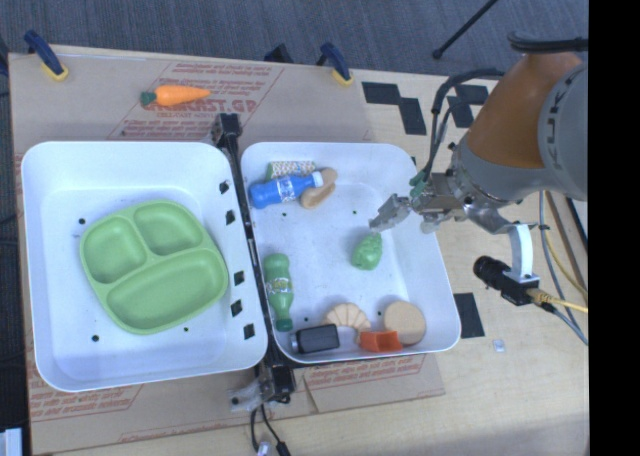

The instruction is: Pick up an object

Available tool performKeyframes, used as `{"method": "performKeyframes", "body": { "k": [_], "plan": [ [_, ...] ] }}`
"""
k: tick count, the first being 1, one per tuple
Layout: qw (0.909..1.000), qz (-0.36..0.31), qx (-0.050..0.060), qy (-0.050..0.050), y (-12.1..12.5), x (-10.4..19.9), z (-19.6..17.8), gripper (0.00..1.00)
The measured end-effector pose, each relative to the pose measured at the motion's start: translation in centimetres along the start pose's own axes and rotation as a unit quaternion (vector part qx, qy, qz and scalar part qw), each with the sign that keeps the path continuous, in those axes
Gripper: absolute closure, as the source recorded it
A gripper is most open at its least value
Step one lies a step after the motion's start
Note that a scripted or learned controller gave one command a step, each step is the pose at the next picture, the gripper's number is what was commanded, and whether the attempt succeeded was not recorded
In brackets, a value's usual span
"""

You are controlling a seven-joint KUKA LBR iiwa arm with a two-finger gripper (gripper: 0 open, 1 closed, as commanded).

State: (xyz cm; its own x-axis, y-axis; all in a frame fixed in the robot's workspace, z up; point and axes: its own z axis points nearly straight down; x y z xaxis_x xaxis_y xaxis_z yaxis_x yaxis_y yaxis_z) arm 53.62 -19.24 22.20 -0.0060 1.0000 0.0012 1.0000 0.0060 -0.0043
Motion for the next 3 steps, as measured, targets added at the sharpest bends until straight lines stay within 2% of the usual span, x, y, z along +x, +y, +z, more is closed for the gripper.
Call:
{"method": "performKeyframes", "body": {
  "k": [1,2,3],
  "plan": [
    [1.0,0.0,-0.002,-0.001,0.8,-1.2,13.0,0.0],
    [1.0,-0.002,-0.001,-0.001,0.8,-1.2,12.0,1.0],
    [1.0,0.0,-0.001,0.0,-0.2,4.2,0.8,1.0]
  ]
}}
